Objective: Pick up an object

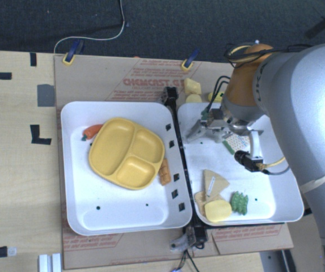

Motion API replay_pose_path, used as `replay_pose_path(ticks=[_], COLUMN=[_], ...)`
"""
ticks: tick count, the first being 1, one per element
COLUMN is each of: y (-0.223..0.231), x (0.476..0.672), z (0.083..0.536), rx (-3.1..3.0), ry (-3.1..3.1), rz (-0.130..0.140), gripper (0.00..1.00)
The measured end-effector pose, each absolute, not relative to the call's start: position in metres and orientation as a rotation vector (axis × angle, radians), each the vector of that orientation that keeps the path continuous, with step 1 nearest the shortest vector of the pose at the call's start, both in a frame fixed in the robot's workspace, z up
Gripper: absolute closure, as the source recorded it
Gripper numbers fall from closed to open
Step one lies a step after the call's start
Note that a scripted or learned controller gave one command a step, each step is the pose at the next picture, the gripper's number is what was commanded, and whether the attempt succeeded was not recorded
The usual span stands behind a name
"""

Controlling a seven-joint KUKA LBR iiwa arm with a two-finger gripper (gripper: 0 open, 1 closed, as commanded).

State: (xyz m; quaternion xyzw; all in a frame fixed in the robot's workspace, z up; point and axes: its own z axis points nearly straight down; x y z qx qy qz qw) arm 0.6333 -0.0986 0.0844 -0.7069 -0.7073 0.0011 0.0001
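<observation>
I see the arm [290, 95] filling the 3 o'clock side, its gripper [199, 130] low over the right bin [264, 191] at that bin's 11 o'clock; I cannot tell its grip. The left bin [117, 208] holds a yellow tray [126, 153] with a carrot [92, 131] at its 10. Wedge [214, 182], yellow block [218, 210] and green piece [239, 202] sit at the right bin's 6.

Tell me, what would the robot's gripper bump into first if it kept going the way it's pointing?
Probably just the bare floor of the right bin. The gripper points down toward the divider, with no toy under it; depth is hard to judge from above.
</observation>
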Motion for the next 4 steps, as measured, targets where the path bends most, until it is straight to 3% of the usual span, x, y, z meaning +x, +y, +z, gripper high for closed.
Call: replay_pose_path(ticks=[1, 2, 3, 4], y=[-0.097, -0.182, -0.162, -0.162], x=[0.668, 0.62, 0.627, 0.63], z=[0.084, 0.14, 0.098, 0.112], rx=[-2.215, -2.233, -2.224, -2.228], ry=[-2.224, -2.217, -2.226, -2.232], rz=[0.009, 0.004, 0.004, -0.005], gripper=[0.0, 0.0, 0.0, 1.0])
